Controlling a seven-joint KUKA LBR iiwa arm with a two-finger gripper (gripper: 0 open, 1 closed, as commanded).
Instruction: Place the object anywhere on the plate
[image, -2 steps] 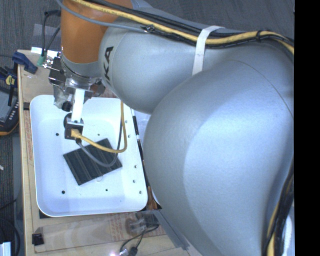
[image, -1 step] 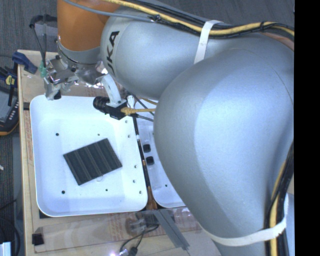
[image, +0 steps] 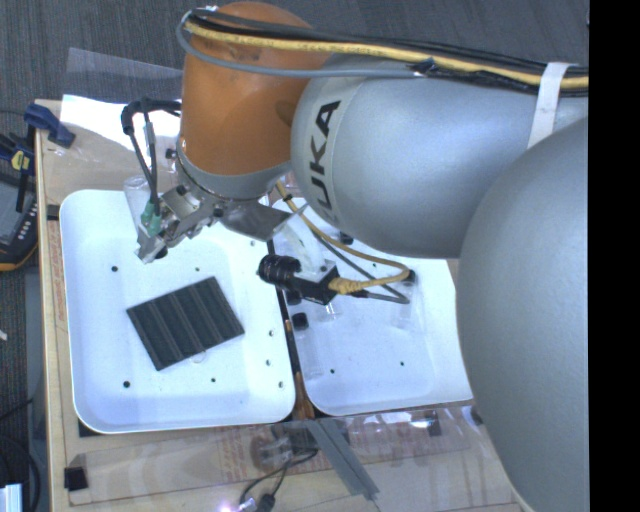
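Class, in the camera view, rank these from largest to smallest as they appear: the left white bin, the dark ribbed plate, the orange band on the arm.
1. left white bin
2. orange band, though nearness to the camera enlarges it
3. dark ribbed plate

The dark ridged plate (image: 186, 322) at lower left looks matt. Both white bins (image: 90, 390) seem smooth plastic, the bench (image: 180, 465) pale wood, the arm (image: 430, 170) glossy grey.
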